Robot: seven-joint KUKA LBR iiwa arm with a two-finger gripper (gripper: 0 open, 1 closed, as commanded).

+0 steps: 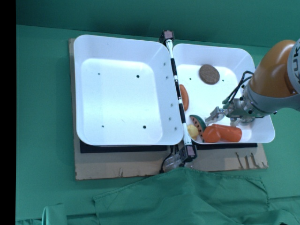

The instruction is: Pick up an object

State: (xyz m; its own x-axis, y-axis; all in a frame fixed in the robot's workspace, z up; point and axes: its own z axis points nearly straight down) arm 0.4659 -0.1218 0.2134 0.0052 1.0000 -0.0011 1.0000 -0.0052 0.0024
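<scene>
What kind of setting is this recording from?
Probably a lab bin-picking bench: two shallow white bins, the left bin and the right bin, on green cloth, toy food like a watermelon slice, and a robot arm.

Both white bins, the left bin [124,90] and the right bin [225,60], appear to be smooth, glossy plastic, with glare seen on their floors. The desk [42,102] is covered in matt green cloth, wrinkled at the near edge. A rough brown cardboard sheet [117,170] is seen beneath the bins. The orange band [274,74] is glossy; the gripper [225,114] looks metallic. The orange-red toys [222,133] look like smooth plastic, the brown disc [209,74] matt.
</scene>
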